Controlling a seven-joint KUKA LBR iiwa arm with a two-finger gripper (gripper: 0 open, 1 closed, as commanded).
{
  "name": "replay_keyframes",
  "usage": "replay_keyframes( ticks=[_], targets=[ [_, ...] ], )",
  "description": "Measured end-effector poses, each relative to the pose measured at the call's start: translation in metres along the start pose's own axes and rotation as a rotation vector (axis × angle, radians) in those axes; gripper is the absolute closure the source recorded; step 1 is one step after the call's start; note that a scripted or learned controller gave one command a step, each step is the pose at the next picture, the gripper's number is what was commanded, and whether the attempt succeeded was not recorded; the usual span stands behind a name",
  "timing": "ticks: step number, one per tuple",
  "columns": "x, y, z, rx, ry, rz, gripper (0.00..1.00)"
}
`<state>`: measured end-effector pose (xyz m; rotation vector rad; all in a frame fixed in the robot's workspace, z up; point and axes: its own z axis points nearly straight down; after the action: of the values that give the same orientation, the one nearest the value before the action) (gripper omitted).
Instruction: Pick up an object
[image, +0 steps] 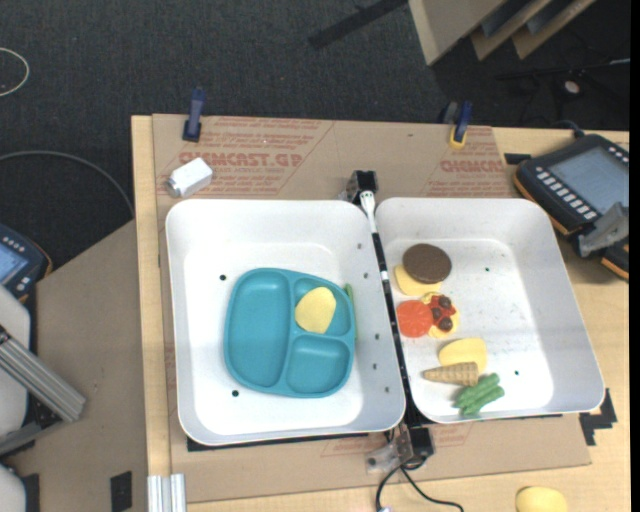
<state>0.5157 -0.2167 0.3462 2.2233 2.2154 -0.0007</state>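
Zero picked yet: toy food (441, 318) lies in right bin (540, 250), teal tray (262, 335) left; gripper state can't tell.

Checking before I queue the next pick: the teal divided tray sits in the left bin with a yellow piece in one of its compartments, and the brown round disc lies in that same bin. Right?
Not quite. The camera view shows the brown round disc in the right bin, not the left. The rest stands: the teal divided tray sits in the left bin with the yellow piece in one compartment.
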Motion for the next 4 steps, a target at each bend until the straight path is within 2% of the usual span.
replay_keyframes(
  ticks=[1, 2, 3, 4],
  targets=[
    [0.056, -0.037, -0.134, -0.016, -0.002, -0.01, 0.0],
    [0.054, -0.035, -0.136, -0.006, -0.002, -0.005, 1.0],
    [0.047, -0.037, -0.039, 0.01, 0.004, -0.002, 1.0],
    [0.084, 0.027, -0.196, -0.018, -0.003, -0.01, 1.0]
  ],
)
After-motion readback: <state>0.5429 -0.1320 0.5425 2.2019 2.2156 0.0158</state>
